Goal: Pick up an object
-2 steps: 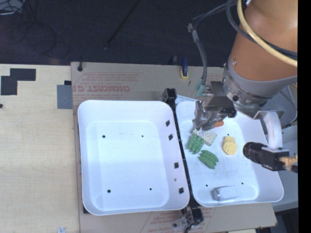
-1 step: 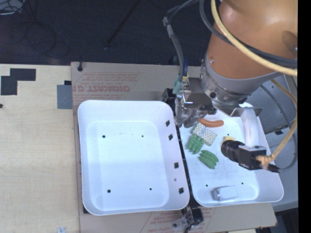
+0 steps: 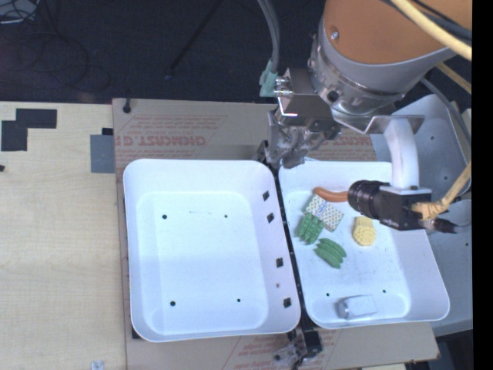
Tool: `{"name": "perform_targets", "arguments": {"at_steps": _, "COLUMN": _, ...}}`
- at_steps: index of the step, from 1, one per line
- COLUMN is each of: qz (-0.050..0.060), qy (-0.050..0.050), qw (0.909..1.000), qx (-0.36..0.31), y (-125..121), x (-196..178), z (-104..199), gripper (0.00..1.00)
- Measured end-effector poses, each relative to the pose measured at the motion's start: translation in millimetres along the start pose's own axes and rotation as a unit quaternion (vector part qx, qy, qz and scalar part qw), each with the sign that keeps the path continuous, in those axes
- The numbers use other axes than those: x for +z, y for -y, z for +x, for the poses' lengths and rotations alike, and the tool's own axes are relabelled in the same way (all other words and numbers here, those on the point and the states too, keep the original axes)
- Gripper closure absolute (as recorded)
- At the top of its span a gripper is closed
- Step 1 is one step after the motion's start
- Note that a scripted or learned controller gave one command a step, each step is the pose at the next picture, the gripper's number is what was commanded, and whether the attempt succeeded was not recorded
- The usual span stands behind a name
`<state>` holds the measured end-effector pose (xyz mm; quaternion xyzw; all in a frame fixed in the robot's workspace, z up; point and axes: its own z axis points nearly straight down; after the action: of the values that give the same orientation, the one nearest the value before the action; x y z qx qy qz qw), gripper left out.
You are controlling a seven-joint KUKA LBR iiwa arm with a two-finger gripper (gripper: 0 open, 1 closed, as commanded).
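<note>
The right bin [image 3: 416, 299] holds several small items: an orange sausage-like piece [image 3: 330, 194], a white checkered piece [image 3: 325, 211], a green ridged piece [image 3: 310, 227], a green pea pod [image 3: 331, 252], a yellow corn piece [image 3: 364, 231] and a grey-white object [image 3: 355, 307] near the front rim. My gripper [image 3: 289, 154] hangs over the far left corner of the right bin, close to the divider between the bins, apart from all the items. Nothing shows between its fingers.
The left bin [image 3: 146, 206] stands beside the right one on a cardboard sheet [image 3: 192, 129]. A black cylindrical device [image 3: 385, 203] with a cable reaches over the right bin from the right. The large grey-and-orange arm [image 3: 377, 45] looms above the bins' far side.
</note>
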<state>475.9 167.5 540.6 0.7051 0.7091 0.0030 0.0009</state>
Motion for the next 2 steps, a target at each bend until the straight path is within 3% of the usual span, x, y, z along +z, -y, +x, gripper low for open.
{"name": "perform_targets", "arguments": {"at_steps": 1, "qz": 0.005, "qy": 0.002, "qw": 1.0, "qx": -0.001, "y": -3, "x": 4, "z": 72, "gripper": 1.0}}
{"name": "perform_targets", "arguments": {"at_steps": 2, "qz": 0.007, "qy": 0.003, "qw": 1.0, "qx": -0.001, "y": -3, "x": -6, "z": 70, "gripper": 1.0}}
